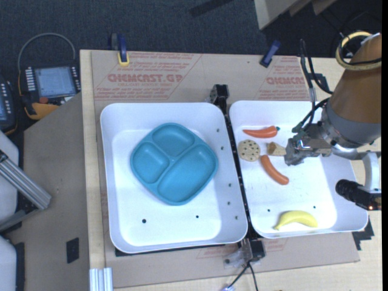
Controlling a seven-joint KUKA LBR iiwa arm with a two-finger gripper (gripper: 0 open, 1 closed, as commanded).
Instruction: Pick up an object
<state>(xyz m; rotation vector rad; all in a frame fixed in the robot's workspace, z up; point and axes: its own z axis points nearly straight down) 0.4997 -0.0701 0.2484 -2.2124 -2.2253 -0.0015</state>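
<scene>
Two white bins sit side by side on the bench, and the gripper [295,152] hangs over the right bin [339,220], reaching in from the right on the grey arm with its orange band [362,86]. How far the jaws stand apart cannot be told from this slant, and no item can be seen caught between them. Just left of the jaws lies a small brown piece [276,148], close enough that touching or not is unclear. Further left of it rests a round cookie [248,150]. Up and to the left of the jaws lies a red chili pepper [260,131]; just below and left lies an orange-red sausage [274,170], tilted. Well below the jaws, near the bin's front wall, lies a yellow banana [296,220]. Far to the left, the left bin [121,223] holds a blue divided plate [174,162].
</scene>
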